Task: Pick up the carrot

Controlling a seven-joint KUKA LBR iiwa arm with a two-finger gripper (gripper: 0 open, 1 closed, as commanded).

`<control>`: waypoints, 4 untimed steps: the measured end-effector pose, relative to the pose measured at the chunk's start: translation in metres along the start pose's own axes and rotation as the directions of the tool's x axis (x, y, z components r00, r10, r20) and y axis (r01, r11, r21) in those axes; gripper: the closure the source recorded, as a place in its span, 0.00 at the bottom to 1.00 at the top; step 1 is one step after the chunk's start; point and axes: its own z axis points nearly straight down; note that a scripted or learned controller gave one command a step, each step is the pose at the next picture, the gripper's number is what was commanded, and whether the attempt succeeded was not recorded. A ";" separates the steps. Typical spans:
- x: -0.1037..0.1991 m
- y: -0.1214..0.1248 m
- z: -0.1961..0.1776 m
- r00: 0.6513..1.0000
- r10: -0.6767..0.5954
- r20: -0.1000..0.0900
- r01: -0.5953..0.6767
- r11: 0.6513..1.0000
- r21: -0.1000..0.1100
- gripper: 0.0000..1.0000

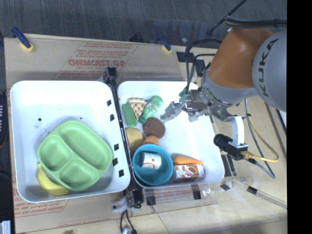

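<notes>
A robotics lab: an industrial arm (253, 67) over two clamped white bins (24, 130) on a cardboard-covered bench (92, 57).

Orange carrot (187, 160), flat in right bin's near corner, beside blue bowl (152, 165).

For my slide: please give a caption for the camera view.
Gripper hovers over the right bin, short of the carrot beside the blue bowl.
</notes>
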 end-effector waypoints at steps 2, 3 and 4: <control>-0.030 0.033 0.188 1.000 0.022 -0.001 -0.022 1.000 0.006 0.00; -0.031 0.033 0.177 1.000 0.012 0.001 -0.012 1.000 0.009 1.00; -0.031 0.033 0.178 1.000 0.011 0.001 -0.011 1.000 0.011 0.00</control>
